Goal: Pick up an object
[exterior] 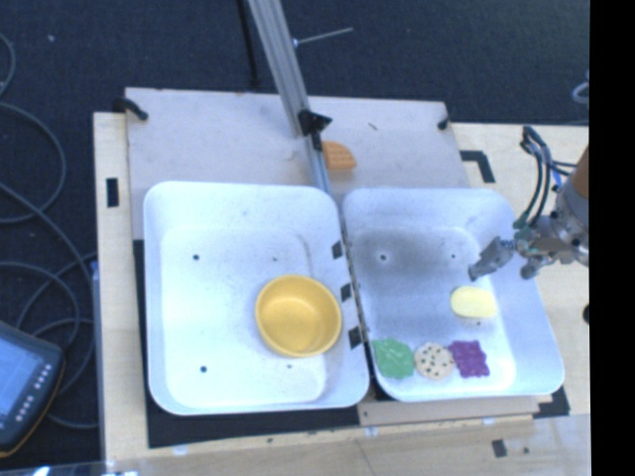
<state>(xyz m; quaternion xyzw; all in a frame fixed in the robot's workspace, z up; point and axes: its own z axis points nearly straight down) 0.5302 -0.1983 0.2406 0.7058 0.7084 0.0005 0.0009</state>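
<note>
My gripper (510, 263) hangs over the right edge of the right bin (417, 226), reaching in from the right. Its two fingers stand apart, open, with nothing between them. Just below and left of the fingertips lies a pale yellow lemon-shaped object (474, 302) on the bin floor, apart from the gripper. Along the near wall of the same bin sit a green lumpy object (394, 357), a round chocolate-chip cookie (434, 361) and a purple object (469, 358). A yellow bowl (298, 315) stands upright in the left bin (198, 226).
A slanted metal pole (283, 67) comes down from the top to a clamp between the bins' far corners. An orange object (338, 157) lies on the board behind the bins. Cables trail over the dark floor at the left.
</note>
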